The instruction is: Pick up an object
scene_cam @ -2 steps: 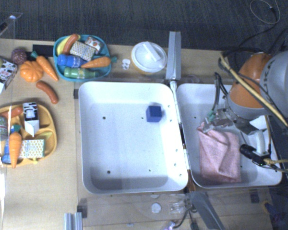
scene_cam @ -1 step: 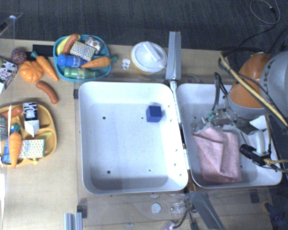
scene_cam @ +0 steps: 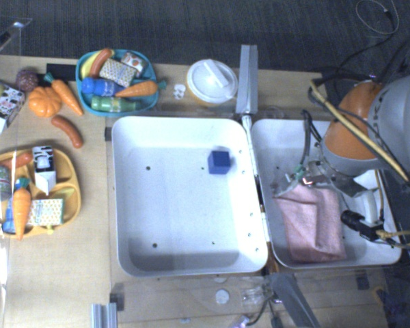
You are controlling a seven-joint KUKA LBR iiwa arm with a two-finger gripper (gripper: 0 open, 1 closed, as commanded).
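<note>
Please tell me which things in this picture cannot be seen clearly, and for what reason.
- Gripper, camera view: the arm's wrist and cables cover its fingers.
- Pink cloth: its upper edge lies under the gripper.
- Right bin: the arm hides its right side.
- Packets in the yellow tray: print too small.

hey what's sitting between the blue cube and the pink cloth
In the camera view, bare white floor of the left bin runs from the blue cube to the adjoining bin rims; the pink cloth lies just beyond, in the right bin.
</note>
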